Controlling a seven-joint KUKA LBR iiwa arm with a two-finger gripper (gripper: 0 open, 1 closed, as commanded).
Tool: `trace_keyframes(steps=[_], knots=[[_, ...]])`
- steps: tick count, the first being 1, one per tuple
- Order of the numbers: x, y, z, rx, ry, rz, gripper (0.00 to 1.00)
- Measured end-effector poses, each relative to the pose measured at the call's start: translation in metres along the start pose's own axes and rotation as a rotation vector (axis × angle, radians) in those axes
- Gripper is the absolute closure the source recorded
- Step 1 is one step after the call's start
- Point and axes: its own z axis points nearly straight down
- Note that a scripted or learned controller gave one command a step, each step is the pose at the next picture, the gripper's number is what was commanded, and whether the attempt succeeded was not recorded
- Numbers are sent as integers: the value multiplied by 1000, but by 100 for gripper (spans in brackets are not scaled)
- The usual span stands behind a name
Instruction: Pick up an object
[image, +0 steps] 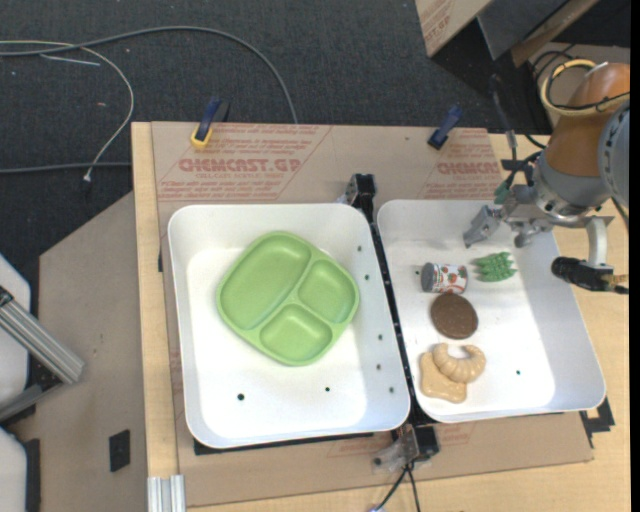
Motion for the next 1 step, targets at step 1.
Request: trace_keyframes(steps=[1], knots=[[1, -4, -2, 15, 4, 0, 100]])
